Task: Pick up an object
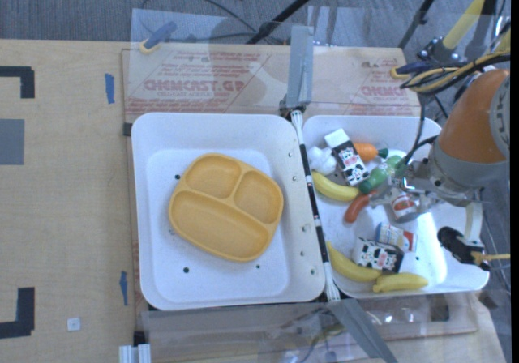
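1. Yellow plastic made up most of the likely targets: three toy bananas lay in the right bin (454, 272), one at upper left (334, 186), one along the lower left wall (350, 266), and a short one at the bottom (401, 281).
2. The gripper (403, 201) hung low over the middle of that bin, at the right of the frame. How far it was open, or whether it held anything, I cannot tell.
3. Just beside it lay a red sausage (357, 207), probably light, smooth and apt to roll; taking it across its narrow middle looked soundest.
4. A cow-patterned carton (379, 256) sat below, stiff and boxy, judged easiest by its flat sides.
5. The left bin (154, 215) held an orange divided plate (225, 206), wide and shallow, awkward except at its rim.
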Robot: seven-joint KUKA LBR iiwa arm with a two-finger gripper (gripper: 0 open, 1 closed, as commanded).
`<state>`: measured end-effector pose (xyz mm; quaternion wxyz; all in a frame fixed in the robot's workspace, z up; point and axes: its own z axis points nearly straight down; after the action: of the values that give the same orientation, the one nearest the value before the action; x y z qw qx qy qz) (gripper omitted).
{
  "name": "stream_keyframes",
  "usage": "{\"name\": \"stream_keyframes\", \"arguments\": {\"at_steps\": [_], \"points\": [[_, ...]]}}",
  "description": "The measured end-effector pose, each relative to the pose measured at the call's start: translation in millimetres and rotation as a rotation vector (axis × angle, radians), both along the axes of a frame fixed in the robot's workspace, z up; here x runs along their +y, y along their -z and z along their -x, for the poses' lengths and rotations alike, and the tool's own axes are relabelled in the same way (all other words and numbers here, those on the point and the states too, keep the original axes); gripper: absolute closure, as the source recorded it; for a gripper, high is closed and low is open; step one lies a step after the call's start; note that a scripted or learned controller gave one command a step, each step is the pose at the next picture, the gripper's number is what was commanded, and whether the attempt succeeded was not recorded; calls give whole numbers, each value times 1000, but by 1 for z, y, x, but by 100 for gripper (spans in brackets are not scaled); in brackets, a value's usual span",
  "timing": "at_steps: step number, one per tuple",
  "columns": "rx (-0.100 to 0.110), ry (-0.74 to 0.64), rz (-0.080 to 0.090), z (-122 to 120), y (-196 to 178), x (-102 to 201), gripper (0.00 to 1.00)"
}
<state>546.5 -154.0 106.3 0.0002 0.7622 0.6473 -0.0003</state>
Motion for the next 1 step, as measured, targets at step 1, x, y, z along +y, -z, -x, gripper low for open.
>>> {"name": "stream_keyframes", "arguments": {"at_steps": [1], "points": [[1,1,0,0,-8,-1,100]]}}
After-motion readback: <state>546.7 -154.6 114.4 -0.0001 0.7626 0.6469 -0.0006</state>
